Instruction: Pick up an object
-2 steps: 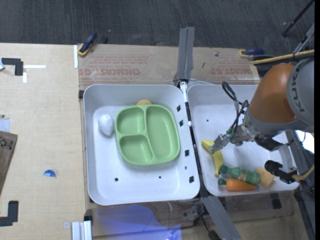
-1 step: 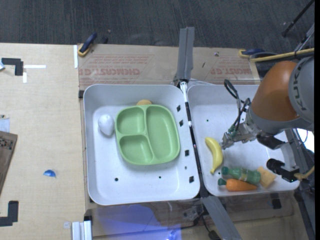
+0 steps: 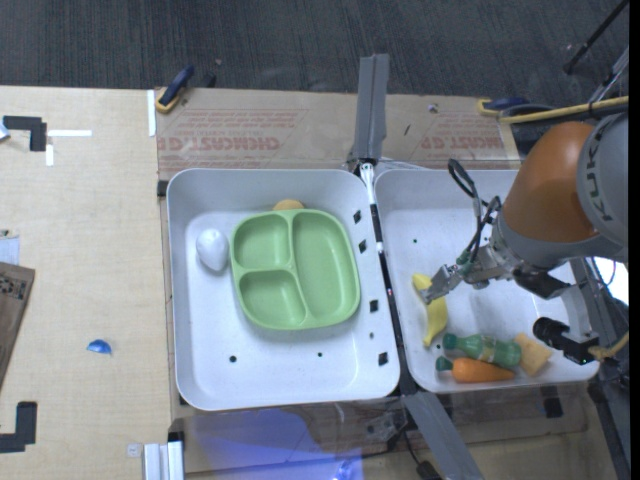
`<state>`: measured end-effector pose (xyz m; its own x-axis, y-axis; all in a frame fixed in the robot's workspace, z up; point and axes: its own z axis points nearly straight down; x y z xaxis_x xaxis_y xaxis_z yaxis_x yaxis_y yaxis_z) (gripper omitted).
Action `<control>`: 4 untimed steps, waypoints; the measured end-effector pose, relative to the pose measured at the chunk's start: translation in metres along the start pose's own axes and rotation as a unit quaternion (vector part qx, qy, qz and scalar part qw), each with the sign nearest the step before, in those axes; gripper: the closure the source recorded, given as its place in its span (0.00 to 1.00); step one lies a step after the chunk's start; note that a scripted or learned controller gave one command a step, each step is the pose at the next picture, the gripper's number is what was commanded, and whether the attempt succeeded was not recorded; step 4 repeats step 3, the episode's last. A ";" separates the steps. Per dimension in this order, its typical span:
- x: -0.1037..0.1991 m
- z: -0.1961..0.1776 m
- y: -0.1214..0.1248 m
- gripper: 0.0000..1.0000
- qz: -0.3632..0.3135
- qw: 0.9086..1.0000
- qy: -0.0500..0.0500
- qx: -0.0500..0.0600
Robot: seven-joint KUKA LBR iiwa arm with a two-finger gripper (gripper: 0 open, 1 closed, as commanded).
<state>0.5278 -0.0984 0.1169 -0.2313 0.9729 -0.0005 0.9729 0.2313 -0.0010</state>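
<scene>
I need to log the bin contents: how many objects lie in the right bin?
4: a banana by the gripper, then a green bottle, a carrot and a tan piece along the near wall. The arm may hide more.

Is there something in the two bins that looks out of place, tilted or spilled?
Nothing looks spilled or broken. The green plate lies flat in the left bin, slightly turned against the walls, with a white ball beside it. In the right bin, the banana, bottle and carrot are crowded into the near corner.
</scene>
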 end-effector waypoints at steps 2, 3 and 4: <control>0.003 0.017 -0.026 1.00 0.016 1.000 0.000 0.000; 0.044 -0.074 -0.008 1.00 0.119 0.993 0.000 0.000; 0.044 -0.074 -0.008 1.00 0.119 0.993 0.000 0.000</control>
